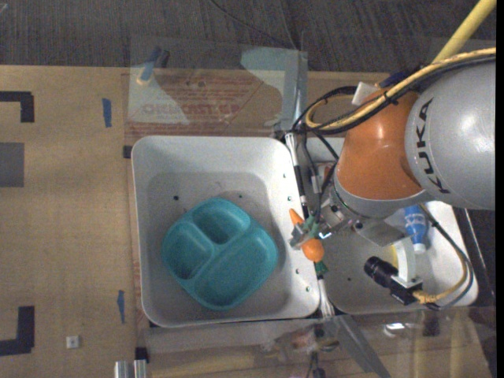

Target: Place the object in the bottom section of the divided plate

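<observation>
Nearby, blue bottle (415, 228) beside arm (425, 132)

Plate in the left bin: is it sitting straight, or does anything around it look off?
The teal divided plate lies flat in the left bin but turned at an angle to the walls. A small orange object sits at the divider between the bins, under the end effector, not on the plate.

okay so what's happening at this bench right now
A grey KUKA arm with an orange band reaches in over the seam between two shallow white bins. Its gripper sits near a small orange carrot-like object by the divider. The teal divided plate lies in the left bin, nothing in its sections yet.
</observation>
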### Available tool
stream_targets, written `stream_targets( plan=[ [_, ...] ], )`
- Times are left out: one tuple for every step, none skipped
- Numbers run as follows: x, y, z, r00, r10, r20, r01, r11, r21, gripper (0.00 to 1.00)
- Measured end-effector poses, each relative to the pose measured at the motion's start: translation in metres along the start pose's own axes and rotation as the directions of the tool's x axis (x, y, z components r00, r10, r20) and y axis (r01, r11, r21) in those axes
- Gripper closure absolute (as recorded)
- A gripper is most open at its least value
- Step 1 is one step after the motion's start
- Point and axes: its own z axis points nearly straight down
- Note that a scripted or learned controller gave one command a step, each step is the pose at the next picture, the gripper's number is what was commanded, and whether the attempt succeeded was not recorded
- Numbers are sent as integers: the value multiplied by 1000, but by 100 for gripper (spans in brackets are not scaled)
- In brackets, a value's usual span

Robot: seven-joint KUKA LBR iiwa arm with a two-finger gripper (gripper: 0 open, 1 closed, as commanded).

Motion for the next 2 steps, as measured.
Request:
stream_targets(
  plan=[
    [86, 49, -5, 969, -248, 1, 248, 969, -2, 100],
    [85, 49, -15, 969, -246, 3, 246, 969, -5, 100]
  ],
)
